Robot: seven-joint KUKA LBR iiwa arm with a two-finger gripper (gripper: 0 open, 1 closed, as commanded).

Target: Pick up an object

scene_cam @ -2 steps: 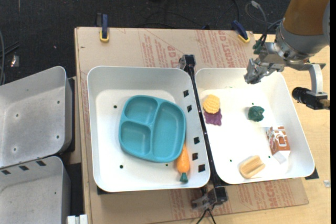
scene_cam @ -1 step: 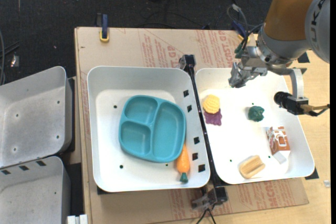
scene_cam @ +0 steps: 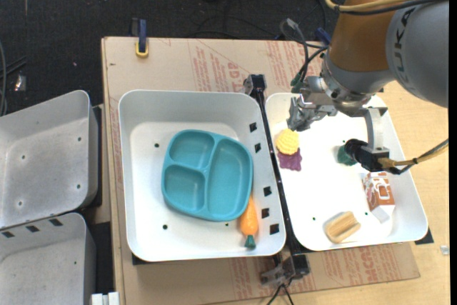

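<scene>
The carrot (scene_cam: 249, 223) lies far off in the left bin, while the yellow toy (scene_cam: 288, 142) sits just below-left of the gripper (scene_cam: 300, 116), whose grip I cannot tell.

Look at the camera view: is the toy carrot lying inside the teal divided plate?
No. The toy carrot lies on the floor of the left bin, against the lower right edge of the teal divided plate.
</scene>
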